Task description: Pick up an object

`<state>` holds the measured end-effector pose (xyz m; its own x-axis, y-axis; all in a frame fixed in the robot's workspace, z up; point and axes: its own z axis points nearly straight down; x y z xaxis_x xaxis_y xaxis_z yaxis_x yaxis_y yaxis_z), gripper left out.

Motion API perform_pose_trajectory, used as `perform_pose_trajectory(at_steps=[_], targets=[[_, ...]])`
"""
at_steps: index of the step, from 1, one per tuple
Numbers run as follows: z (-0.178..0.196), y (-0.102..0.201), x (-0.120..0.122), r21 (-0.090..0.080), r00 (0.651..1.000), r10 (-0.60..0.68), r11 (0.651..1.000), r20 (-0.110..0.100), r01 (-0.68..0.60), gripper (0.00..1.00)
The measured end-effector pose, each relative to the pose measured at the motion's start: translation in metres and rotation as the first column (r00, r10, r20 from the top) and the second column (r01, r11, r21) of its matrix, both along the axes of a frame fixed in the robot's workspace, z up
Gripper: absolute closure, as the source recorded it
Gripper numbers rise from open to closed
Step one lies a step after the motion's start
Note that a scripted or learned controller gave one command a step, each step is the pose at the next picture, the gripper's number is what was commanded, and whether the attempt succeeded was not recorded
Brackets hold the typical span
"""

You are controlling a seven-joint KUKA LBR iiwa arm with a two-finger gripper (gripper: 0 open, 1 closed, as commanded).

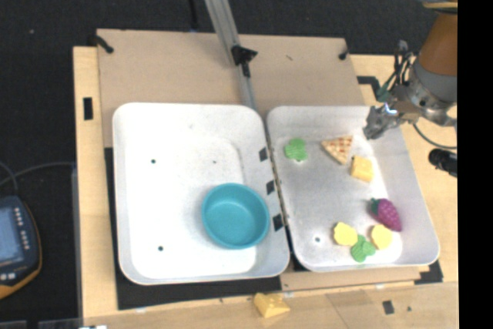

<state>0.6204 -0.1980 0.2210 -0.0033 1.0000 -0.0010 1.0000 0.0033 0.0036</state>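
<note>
Tabletop with two white bins, claw poised over the right bin's far edge.

Dark floor surrounds the tabletop [88, 189]; taking the right bin [412, 189] as landmark, the claw [375, 124] hangs above its far rim, and I cannot tell whether it is apart or together. The nearest likely target, a tan pizza-slice toy [338, 148], lies flat in the far half of this bin, its long axis slanting, tip toward the claw. A yellow block [362, 169] lies just beside it, so a descent off-centre could nudge both or pinch the wrong one; the thin wedge may slip out. A blue bowl [235, 215] sits in the left bin [146, 142], beside the landmark.
</note>
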Motion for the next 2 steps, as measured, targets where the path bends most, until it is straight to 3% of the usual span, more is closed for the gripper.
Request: perform_pose_trajectory(at_steps=[2], targets=[[0.025, 0.102, -0.04, 0.003, 1.0, 0.004, 1.0, -0.002, -0.004, 1.0]])
